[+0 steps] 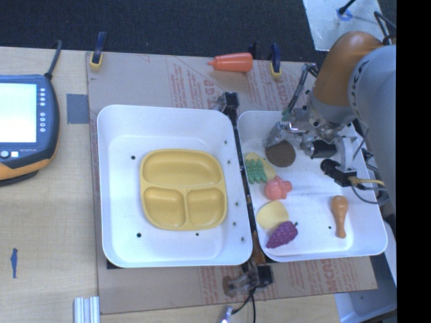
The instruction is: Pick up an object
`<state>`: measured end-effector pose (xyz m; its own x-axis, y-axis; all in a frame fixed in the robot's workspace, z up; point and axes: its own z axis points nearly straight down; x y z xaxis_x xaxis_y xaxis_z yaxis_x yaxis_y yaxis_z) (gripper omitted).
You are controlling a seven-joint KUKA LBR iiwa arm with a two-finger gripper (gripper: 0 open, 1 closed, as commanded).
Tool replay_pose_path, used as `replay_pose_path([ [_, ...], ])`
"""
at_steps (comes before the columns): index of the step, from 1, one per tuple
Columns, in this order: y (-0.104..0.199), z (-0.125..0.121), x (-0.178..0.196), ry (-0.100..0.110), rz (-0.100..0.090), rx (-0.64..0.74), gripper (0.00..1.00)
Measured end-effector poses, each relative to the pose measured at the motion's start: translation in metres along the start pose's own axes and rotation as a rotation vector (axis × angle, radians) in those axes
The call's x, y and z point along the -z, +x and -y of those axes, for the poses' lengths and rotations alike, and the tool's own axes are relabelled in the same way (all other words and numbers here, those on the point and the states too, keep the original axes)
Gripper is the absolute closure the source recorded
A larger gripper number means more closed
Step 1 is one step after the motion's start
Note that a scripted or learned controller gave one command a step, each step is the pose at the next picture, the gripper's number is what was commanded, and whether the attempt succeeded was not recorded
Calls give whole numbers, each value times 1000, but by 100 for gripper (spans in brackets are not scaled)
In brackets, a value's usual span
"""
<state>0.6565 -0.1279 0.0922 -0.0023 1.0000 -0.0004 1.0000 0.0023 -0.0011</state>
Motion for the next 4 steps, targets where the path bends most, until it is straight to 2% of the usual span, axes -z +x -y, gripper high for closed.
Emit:
replay_pose_path([
  [1, -1, -2, 13, -4, 1, 2, 100],
  [2, 0, -2, 13, -4, 1, 2, 0],
  [3, 24, -1, 1, 0, 2, 3, 0],
  [4, -8, 0, 0, 3, -5, 2, 0],
])
